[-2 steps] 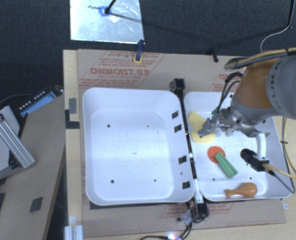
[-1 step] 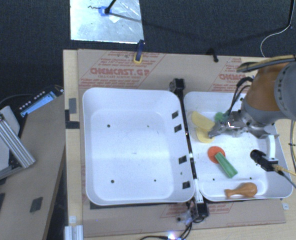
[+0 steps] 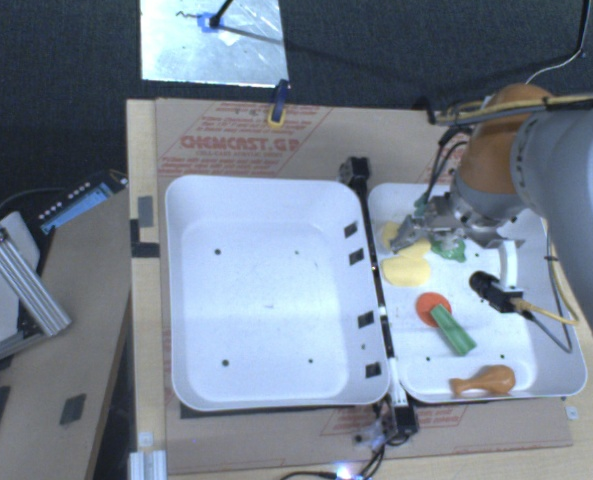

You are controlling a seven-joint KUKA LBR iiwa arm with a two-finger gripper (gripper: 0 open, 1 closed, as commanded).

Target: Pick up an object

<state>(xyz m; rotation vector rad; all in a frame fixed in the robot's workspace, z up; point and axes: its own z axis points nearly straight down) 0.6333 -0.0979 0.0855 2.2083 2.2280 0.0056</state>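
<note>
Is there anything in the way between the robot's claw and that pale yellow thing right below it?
Nothing visible. The gripper hangs just above the pale yellow piece in the right bin, with bare bin floor between them. The orange-and-green toy and the tan drumstick lie nearer the camera.

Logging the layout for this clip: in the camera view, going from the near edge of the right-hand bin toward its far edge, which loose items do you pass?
Brown drumstick-shaped piece → green stick with the orange-red round piece at its far end → pale yellow flat piece → the gripper, low over the far part of the bin.
</note>
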